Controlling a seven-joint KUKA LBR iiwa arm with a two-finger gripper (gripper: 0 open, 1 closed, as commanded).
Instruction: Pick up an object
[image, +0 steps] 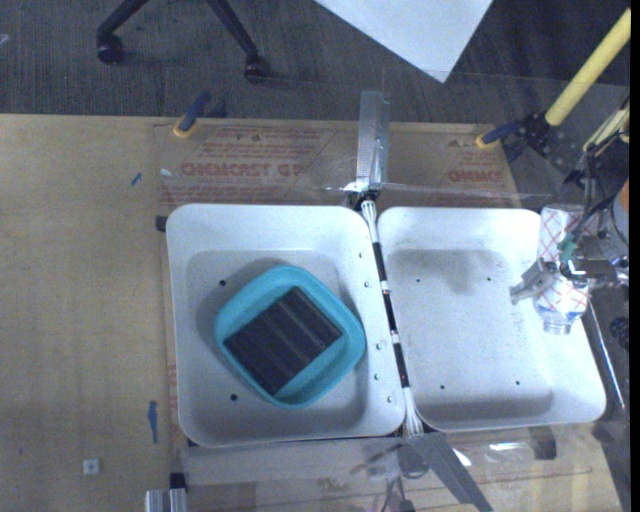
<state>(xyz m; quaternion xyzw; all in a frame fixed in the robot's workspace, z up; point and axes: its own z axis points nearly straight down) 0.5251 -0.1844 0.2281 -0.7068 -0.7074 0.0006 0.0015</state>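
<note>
Bins, two, shallow and white, are set side by side on a wooden bench (80, 250). The left bin (200, 240) is occupied by a turquoise dish (345, 335), rounded-square in outline and turned at an angle to the bin walls. A dark ribbed block (282, 338) is seated inside the dish, ringed on all sides by its rim. Both are placed toward the middle of the bin, apart from its walls.

The right bin (470, 330) is seen with a speckled floor; a faint shadow is cast near its upper middle. A row of white ties (385, 300) is noted along the seam where the two bins meet. An upright metal bracket (372, 140) is fixed behind that seam. Blue-and-yellow clamps (192, 113) are found at the bench's far edge, one on each side. Beyond the bench, a chair base (180, 40) and a white sheet (410, 30) are seen on dark carpet.

The gripper (545, 290) is positioned over the right edge of the right bin, well apart from the dish. Its parts are blurred against cables and a red-and-white patterned piece (555, 232); whether anything is grasped cannot be told.
</note>
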